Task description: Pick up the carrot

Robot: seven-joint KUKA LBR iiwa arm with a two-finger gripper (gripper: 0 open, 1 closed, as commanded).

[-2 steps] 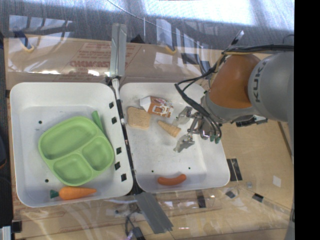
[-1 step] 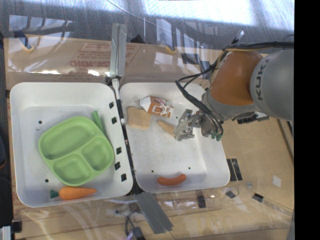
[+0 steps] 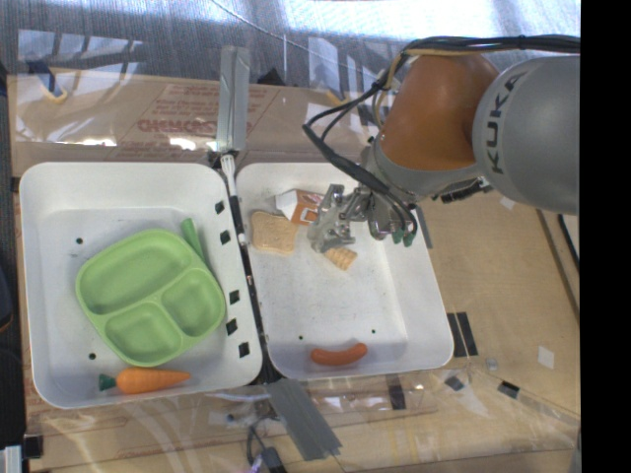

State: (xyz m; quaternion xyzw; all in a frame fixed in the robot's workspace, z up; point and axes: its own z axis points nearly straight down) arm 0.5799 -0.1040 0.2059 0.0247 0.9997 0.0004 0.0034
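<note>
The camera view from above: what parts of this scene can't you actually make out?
- Gripper: its fingers blur into cluttered metal, so open or shut is unclear.
- White-and-orange item in the right bin: partly covered by the gripper, unidentifiable.
- Carrot: its green top is too small for detail.

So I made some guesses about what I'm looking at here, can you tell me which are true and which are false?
1. The carrot lies in the left bin, near its front edge. True.
2. The carrot sits on the green plate. False: it lies on the bin floor, beside the plate and in front of it.
3. The gripper is over the right bin. True.
4. The sausage is in the same bin as the carrot. False: it lies in the right bin, at the front.
5. The gripper is right above the carrot. False: it is in the other bin, near the cracker.
</note>
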